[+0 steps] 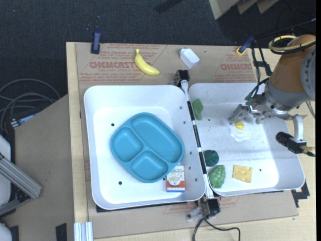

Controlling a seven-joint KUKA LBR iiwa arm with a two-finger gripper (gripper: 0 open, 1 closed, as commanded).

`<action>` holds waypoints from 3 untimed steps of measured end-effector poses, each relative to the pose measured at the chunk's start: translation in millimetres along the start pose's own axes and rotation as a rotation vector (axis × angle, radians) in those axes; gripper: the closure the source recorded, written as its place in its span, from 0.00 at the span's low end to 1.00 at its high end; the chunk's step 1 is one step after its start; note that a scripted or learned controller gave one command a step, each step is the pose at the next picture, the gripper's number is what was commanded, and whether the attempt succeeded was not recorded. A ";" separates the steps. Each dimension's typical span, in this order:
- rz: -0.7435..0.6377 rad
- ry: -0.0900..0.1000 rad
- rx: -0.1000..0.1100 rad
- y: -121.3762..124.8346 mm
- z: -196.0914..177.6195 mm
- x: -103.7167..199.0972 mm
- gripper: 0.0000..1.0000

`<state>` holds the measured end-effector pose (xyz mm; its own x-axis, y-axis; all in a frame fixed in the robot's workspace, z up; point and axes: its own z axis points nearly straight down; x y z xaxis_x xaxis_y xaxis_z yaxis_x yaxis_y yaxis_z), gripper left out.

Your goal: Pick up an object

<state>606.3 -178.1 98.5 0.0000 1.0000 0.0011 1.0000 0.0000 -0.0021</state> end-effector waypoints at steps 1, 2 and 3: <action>0.000 -0.001 -0.003 0.9 -10.8 -0.3 1.00; 0.000 -0.001 -0.003 0.7 -10.6 -0.2 0.00; 0.000 0.000 0.001 -4.6 14.2 13.4 0.00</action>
